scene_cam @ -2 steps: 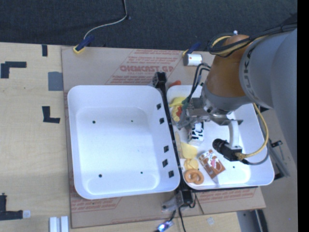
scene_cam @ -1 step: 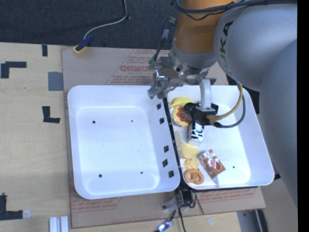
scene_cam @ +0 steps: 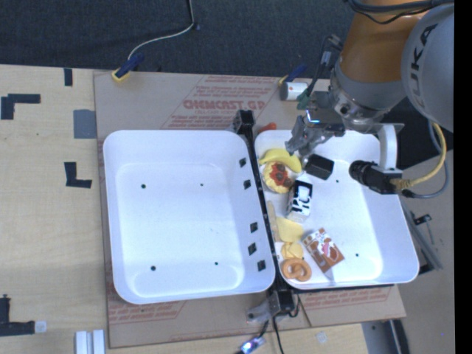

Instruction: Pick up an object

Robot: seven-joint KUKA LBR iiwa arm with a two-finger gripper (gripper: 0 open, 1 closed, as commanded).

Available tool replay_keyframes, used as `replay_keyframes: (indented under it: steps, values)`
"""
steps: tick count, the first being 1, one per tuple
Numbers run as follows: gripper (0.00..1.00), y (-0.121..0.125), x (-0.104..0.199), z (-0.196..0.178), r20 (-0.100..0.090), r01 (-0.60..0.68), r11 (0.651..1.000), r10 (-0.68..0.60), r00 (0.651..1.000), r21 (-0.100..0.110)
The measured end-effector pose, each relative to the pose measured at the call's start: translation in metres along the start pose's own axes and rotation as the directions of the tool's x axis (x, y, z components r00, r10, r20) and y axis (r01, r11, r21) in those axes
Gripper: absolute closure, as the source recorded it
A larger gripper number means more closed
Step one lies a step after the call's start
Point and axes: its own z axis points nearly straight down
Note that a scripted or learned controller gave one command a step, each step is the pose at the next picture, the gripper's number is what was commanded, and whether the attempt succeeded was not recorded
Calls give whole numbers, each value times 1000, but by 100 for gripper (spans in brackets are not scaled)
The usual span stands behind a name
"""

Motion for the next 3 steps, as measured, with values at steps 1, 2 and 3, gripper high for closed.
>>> replay_keyframes:
  steps: [1, 2, 3]
  values:
    - [100, 29, 79, 107, -3, 13, 1000, -13, 1000, 12]
    - [100, 82, 110, 11, -4, 12, 1000, -12, 1000, -10]
    - [100, 93, 201, -102, -7, 17, 1000, -17, 1000, -11]
